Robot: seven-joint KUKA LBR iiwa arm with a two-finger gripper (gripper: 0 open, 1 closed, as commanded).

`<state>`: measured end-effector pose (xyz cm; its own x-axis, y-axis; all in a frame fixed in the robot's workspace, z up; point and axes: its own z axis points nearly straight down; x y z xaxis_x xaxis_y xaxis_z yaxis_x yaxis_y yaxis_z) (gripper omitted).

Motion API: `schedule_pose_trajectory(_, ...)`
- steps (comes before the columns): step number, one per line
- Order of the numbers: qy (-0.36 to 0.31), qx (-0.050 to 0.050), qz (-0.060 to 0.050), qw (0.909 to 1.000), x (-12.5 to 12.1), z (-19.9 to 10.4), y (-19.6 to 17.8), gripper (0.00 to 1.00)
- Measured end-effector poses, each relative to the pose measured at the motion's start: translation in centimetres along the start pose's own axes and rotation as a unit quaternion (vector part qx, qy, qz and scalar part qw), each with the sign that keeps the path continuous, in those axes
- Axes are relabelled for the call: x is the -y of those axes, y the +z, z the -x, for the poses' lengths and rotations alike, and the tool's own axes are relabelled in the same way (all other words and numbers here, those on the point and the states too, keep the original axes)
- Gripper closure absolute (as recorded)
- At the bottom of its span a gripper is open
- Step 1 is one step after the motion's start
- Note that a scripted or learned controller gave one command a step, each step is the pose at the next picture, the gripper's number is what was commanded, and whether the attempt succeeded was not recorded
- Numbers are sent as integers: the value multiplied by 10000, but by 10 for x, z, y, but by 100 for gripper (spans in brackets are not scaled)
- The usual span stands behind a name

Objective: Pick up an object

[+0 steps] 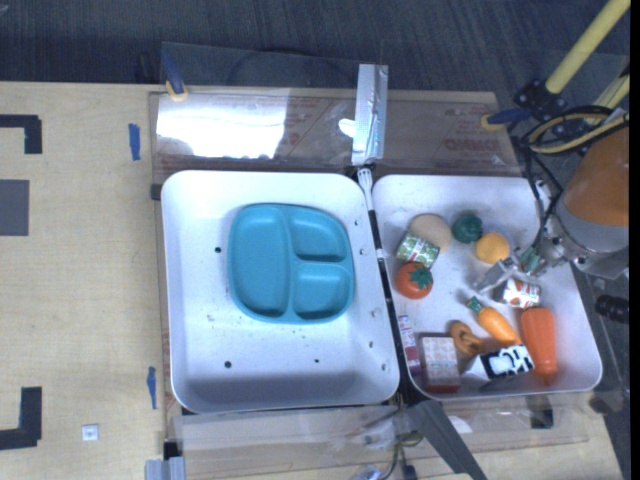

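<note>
The right white bin [585, 298] holds several toy foods. Among them are a beige potato [430, 230], a green can [418, 252], a red tomato [415, 281], a dark green piece [466, 228] and a yellow lemon [491, 248]. Nearer the front lie a small carrot [493, 324], a large orange carrot [539, 340], a black-and-white carton [508, 363], a brown pretzel [465, 338] and a reddish box [438, 360]. My gripper [512, 271] hangs low in this bin, just above a small white-and-red item [521, 294] and right of the lemon.
The left white bin [190, 268] holds a blue divided tray [290, 261]. The arm's orange band [603, 183] and cables lie over the right bin's far right rim. A metal divider post [369, 113] stands behind the bins.
</note>
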<state>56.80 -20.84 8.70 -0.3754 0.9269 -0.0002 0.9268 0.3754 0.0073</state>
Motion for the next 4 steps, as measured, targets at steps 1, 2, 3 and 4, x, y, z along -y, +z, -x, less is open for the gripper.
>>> schedule_pose_trajectory(1,150,15,1,9999,-69,-19,-38,0)
schedule_pose_trajectory(2,154,11,-18,9999,-47,-24,1,0)
schedule_pose_trajectory(3,-1118,32,0,9937,-73,1,-54,0)
schedule_pose_trajectory(4,-1038,14,-15,9946,-53,-49,0,0)
